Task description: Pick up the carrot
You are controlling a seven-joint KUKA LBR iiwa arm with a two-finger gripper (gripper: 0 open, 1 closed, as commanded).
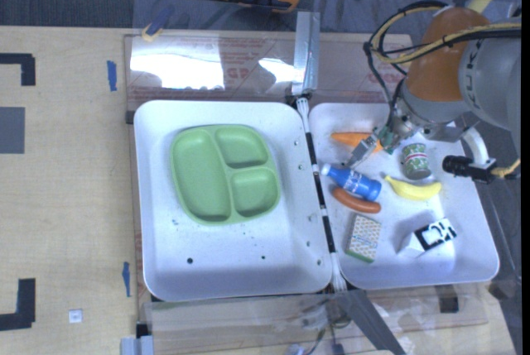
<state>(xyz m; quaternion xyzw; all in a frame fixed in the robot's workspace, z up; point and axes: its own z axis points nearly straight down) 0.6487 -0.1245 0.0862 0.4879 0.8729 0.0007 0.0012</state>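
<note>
On my left I see the left bin (157, 179) holding a green divided plate (225, 171). In the right bin (472, 262) the carrot (349, 138) lies near the far left corner. Nearer me sit a blue bottle (353, 181), a red sausage (356, 200) and a speckled sponge (364, 237). The gripper (367, 148) sits at the carrot's right end, touching or just over it; I cannot tell how its tips are set. Further right are a small can (415, 160), a banana (414, 189) and a black-and-white block (436, 234).
</note>
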